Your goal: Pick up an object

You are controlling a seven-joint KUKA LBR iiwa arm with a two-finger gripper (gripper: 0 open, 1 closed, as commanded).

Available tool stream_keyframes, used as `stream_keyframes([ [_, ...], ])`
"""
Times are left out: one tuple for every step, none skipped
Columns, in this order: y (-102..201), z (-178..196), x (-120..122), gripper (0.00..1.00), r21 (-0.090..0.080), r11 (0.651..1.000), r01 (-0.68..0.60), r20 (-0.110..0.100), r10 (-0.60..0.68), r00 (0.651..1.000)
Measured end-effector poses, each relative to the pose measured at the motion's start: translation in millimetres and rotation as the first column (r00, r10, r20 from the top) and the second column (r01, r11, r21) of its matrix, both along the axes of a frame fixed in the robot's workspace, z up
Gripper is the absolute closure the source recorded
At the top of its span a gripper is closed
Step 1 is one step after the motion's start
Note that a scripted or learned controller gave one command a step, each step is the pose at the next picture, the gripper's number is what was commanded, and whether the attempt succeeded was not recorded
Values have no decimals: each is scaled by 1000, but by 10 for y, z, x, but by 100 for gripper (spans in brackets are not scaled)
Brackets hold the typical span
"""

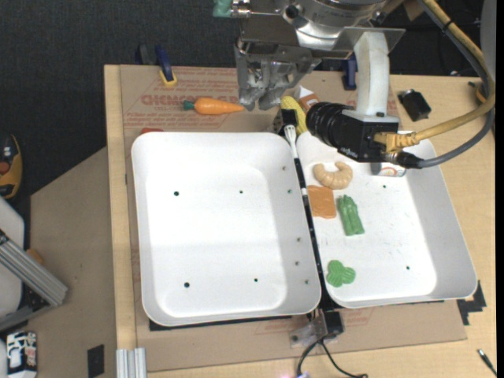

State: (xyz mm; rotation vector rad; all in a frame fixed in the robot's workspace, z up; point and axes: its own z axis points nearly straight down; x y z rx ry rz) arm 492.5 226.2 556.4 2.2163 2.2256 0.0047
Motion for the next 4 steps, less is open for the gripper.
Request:
stream_keyframes([
  [0, -6, 0, 0, -1, 1000, 0, -1, 0, 1000],
  [8, 103, 2, 100, 1, 1000, -2, 2, 2, 1000],
  [8, 98, 1, 0, 0, 1000, -1, 1, 1, 1000],
  [16, 207, 3, 100, 2, 1000, -3, 4, 3, 1000],
])
